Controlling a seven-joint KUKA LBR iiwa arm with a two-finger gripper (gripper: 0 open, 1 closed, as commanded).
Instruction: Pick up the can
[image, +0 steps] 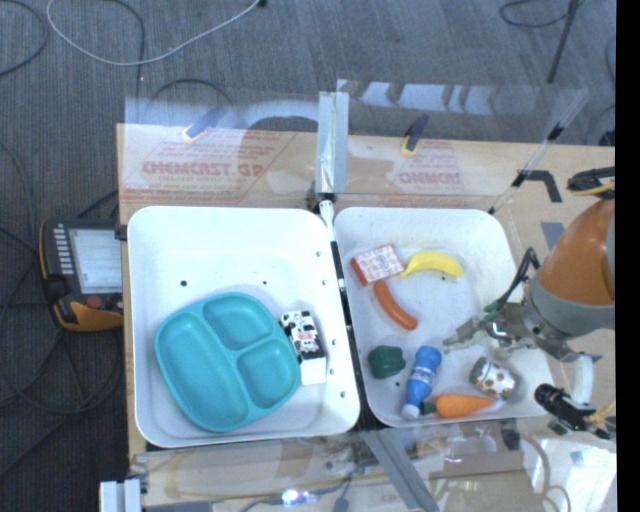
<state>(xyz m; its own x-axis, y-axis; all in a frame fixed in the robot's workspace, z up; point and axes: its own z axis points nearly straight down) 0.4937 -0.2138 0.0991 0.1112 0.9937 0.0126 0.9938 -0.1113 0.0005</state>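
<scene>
Saw a bench (230, 165) bearing two white bins, with the can (493, 379) taken as the fixed mark for all else. Found the can lying in the right bin (480, 232), near that bin's near right corner. Placed the left bin (200, 235) well apart from the can, off to the view's left. Traced the arm (585, 270), grey under an orange band, coming in from the can's right and up-view of it. Noted a teal divided plate (215, 365) far left of the can, in the left bin.

Picked out the gripper (495, 333) just up-view of the can, close over its far side, the can not inside it. Could not tell whether spread or pressed together, nor whether touching the can.

Spotted a banana (432, 264) up-view and left of the can. Marked a blue bottle (420, 375) left of the can, a carrot (463, 405) just below and left, nearly touching. Logged a sausage (396, 305) and a red-and-white packet (377, 264) farther up-left, and a green lump (386, 360) beyond the bottle. Made out a small black-and-white carton (302, 335) farther left again, at the plate's edge.
</scene>
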